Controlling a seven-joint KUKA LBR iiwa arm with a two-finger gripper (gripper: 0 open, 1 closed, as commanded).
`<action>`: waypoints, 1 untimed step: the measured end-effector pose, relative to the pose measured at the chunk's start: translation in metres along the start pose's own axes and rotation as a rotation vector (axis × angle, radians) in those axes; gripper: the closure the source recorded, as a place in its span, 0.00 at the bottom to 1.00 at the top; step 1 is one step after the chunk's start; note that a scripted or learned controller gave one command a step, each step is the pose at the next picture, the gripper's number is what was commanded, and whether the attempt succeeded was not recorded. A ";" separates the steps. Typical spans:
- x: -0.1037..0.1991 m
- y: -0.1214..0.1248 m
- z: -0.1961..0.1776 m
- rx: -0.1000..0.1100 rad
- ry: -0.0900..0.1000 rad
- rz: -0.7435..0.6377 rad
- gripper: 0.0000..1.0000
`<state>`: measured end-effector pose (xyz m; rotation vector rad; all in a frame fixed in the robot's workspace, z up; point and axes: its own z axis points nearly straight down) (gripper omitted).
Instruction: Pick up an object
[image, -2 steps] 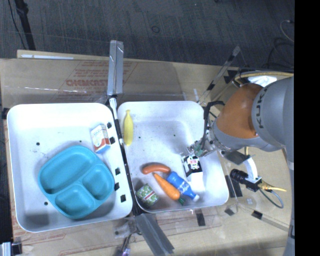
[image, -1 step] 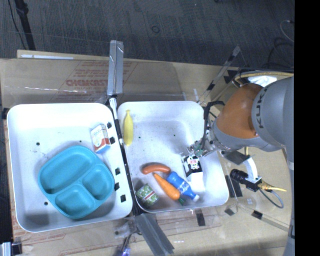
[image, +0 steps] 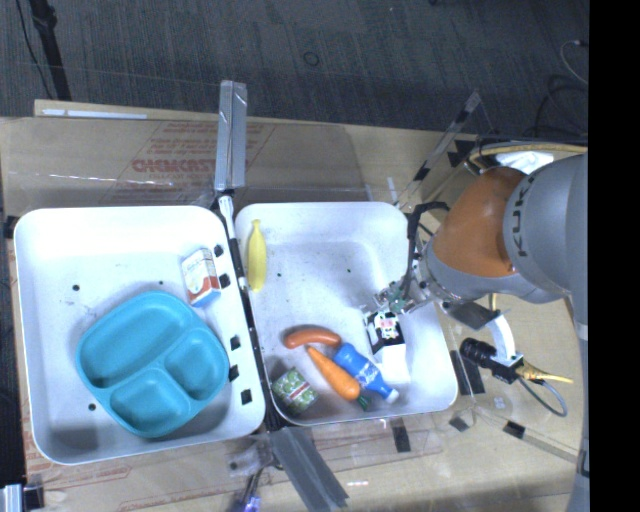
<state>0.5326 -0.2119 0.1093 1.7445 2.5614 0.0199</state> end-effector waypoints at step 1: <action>0.000 0.000 0.000 0.000 0.000 0.000 0.00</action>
